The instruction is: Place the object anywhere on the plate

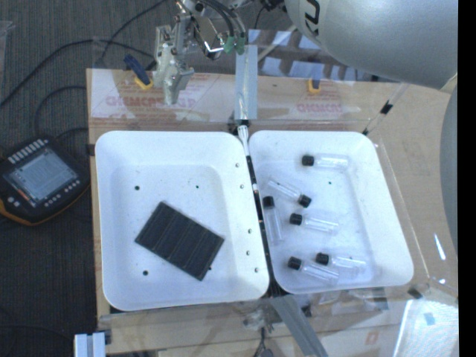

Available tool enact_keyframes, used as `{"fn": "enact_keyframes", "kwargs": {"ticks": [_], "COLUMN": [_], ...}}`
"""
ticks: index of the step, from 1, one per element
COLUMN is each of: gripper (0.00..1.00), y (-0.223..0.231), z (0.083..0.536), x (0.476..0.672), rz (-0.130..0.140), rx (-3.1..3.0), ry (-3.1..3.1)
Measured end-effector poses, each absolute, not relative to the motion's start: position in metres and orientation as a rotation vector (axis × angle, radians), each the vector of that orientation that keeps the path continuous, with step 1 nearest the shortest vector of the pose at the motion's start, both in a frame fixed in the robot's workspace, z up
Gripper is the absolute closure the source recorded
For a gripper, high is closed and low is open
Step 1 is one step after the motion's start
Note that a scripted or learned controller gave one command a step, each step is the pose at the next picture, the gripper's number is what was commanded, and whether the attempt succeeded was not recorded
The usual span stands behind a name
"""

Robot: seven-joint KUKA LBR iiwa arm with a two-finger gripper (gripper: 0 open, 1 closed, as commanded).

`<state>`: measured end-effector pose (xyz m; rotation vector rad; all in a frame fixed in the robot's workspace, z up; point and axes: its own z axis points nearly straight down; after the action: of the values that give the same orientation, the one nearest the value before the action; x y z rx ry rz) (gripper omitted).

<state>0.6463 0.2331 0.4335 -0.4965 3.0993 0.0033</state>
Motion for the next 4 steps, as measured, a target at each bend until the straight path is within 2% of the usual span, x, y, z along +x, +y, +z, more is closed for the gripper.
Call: {"fn": "enact_keyframes", "kwargs": {"ticks": [1,2,3,4], "gripper": [1.0,1.0,1.0,1.0], "y": [0.2335,0.2265,0.2316,0.2343], "z": [0.4334,0.4335,0.4326,0.4325], "x": [0.6695,0.6694,0.6691,0.6689], "rz": [0.006,0.007,0.009,0.009], "rx": [-1.458,-2.167,-2.464,-2.831], "ry": [2.778,2.267,1.941,1.348]}}
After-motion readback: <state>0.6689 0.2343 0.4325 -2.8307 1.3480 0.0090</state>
